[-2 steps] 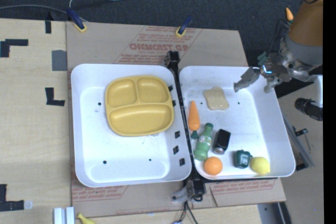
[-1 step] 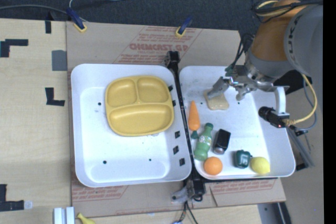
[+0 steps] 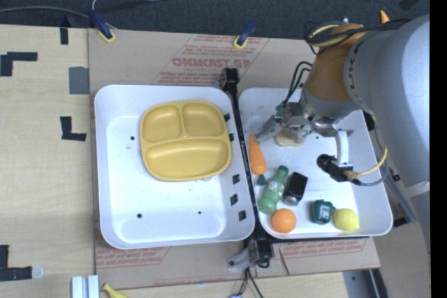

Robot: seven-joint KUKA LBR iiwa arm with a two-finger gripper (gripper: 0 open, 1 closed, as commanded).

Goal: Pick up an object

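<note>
My gripper point(image 3: 281, 124) is low over the upper left part of the right bin point(image 3: 380, 209), under the arm's orange band. A small beige object point(image 3: 288, 139) lies right beneath it; contact between the two is unclear. Lower in the same bin lie an orange carrot point(image 3: 257, 155), a green bottle point(image 3: 272, 190), a black block point(image 3: 295, 188), an orange point(image 3: 283, 220), a teal object point(image 3: 322, 211) and a lemon point(image 3: 346, 220).
The left bin point(image 3: 108, 171) holds a yellow divided plate point(image 3: 186, 139). A black divider point(image 3: 237, 143) runs between the bins. The arm's grey body point(image 3: 401, 94) and a looping cable point(image 3: 349, 167) hang over the right bin's right side.
</note>
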